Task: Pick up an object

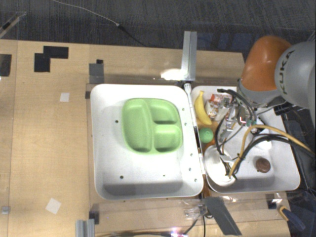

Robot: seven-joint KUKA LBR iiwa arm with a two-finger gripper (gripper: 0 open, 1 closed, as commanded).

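From my remote station I look down at a slant on a pale wooden tabletop (44, 147) with a few black cut-out shapes near its far left corner and small pale squares of tape or paper scattered on it. Beyond the far edge lies dark grey carpet (123, 4), crossed by a thin light cable.

Two shallow white bins sit side by side. The left bin (111, 177) holds a light green divided tray (150, 125), lying a little toward the far side, with bare white floor around it. A metal upright post (189, 56) stands at the far end of the seam between the bins.

The right bin (281, 179) is crowded. A yellow banana (201, 110) lies along its left wall at the far end, a small green ball (206, 135) sits just nearer than it, a white bowl-like object (217, 169) rests in the near left corner, and a dark brown round item (262, 165) lies toward the near right.

The arm (291, 73) — grey with an orange band — reaches in from the right over the right bin. Its pincer (228, 125) hangs amid looping black and yellow cables, just right of the banana and ball. I cannot tell whether it is spread or pressed together — wiring hides the tips.
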